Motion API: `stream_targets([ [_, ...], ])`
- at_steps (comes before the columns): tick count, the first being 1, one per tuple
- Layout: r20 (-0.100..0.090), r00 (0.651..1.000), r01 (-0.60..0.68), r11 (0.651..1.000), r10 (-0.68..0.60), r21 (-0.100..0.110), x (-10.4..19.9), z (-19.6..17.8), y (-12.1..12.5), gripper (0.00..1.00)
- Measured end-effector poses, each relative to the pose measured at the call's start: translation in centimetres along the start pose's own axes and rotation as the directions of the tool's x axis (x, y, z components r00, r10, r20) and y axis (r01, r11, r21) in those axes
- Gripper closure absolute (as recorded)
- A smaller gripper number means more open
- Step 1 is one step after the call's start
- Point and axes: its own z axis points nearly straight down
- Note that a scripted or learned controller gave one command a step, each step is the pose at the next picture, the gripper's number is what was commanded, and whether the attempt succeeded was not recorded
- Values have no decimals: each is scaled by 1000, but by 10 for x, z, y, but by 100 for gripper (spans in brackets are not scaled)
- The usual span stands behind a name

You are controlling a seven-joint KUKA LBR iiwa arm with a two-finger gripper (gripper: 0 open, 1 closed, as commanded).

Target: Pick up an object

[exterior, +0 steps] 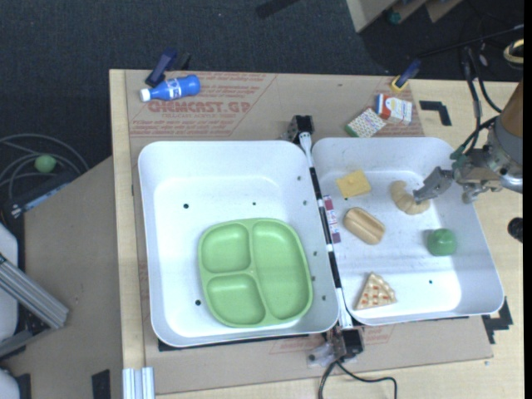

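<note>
On the worktop (125, 223), the end effector (432, 185), fingers' state unclear, hangs beside the tan piece (409, 198) and could nudge it aside.

Even, bright overhead light whitens the two bins (158, 181); shadows are soft, the picture slightly grainy, and the dark floor (66, 23) dim.

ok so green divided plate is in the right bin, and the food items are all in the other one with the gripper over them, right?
Not quite. The camera view shows the green divided plate in the left bin, not the right. The food items, such as the hot dog and pizza slice, lie in the right bin, where the gripper reaches in.
</note>
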Motion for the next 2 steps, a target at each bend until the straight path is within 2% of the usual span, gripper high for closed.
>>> stream_targets([
  [1, -3, 1000, 2, 1000, -2, 4, 81, 96, 19, 0],
  [2, -1, 1000, 0, 1000, 0, -5, 84, 119, 10, 0],
])
